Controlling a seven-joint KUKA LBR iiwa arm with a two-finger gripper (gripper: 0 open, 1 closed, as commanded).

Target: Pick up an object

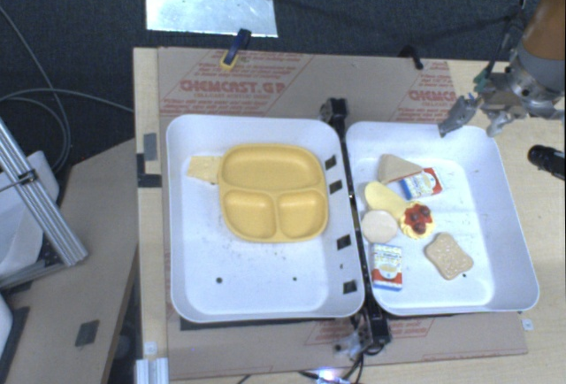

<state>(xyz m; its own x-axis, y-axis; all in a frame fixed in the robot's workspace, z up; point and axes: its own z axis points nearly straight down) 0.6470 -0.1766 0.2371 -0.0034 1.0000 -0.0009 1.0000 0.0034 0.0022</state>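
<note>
Claw [473, 115], fingers spread and holding nothing, poised over the right bin's [504, 196] far rim. Within that bin: seven food items; beside it, one yellow tray [272, 192].

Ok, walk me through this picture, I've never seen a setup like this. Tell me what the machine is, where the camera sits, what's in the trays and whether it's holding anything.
One camera looks down at a slant on a bench with two shallow white bins side by side. The machine at the right edge is a robot arm, grey with an orange band; its gripper hangs over the far edge of the right bin, with its fingers spread apart and nothing between them. The left bin holds a yellow divided plate with a pale yellow slab tucked beside it. The right bin holds toy food: a bread slice, a cheese-like wedge, a round cracker, two small printed packets and a piece with red topping.
</note>
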